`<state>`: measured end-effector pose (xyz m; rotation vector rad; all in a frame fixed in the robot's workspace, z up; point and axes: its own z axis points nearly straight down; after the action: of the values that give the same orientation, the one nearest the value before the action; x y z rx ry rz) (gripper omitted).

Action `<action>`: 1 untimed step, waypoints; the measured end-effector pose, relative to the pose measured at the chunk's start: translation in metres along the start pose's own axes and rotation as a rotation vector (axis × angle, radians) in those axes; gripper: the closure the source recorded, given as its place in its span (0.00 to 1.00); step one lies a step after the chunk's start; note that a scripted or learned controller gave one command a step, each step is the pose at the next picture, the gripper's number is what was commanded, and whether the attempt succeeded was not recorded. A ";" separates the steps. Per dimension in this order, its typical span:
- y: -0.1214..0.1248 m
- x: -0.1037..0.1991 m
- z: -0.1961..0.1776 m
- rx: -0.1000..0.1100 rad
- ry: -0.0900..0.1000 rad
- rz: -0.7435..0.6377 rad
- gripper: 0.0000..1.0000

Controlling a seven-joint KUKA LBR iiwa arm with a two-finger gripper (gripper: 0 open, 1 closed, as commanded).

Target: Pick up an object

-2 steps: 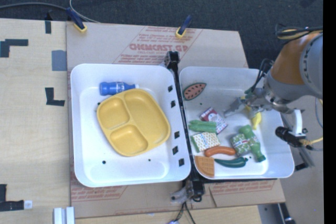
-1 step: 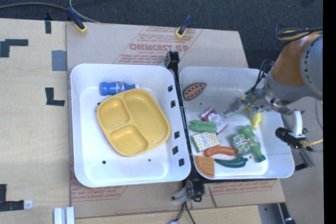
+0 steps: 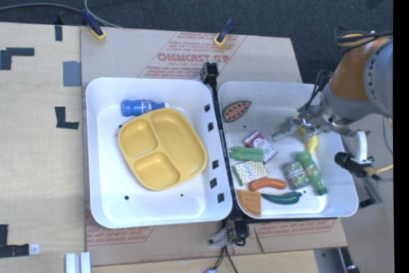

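Observation:
The right bin (image 3: 339, 204) holds several small toys: a brown oval piece (image 3: 236, 110), a red and white packet (image 3: 257, 140), a green cucumber (image 3: 246, 153), a green and white box (image 3: 249, 171), a red sausage (image 3: 267, 185), an orange wedge (image 3: 250, 202), a dark green pepper (image 3: 281, 197), a green can (image 3: 294, 172) and a green bottle (image 3: 312, 171). My gripper (image 3: 295, 128) hangs low over the bin's upper right part, just above a small yellow piece (image 3: 311, 143). Nothing visibly sits in it.
The left bin (image 3: 102, 201) holds a yellow divided plate (image 3: 163, 147) and a blue bottle (image 3: 142, 107) lying by its far wall. A black divider (image 3: 215, 137) runs between the bins. The grey and orange arm (image 3: 358, 83) covers the right bin's far right corner.

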<state>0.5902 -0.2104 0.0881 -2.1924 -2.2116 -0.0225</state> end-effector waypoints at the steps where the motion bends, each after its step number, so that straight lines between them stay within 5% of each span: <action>1: 0.001 -0.006 -0.011 -0.015 -0.023 0.000 1.00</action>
<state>0.5912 -0.2168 0.0987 -2.2114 -2.2305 -0.0137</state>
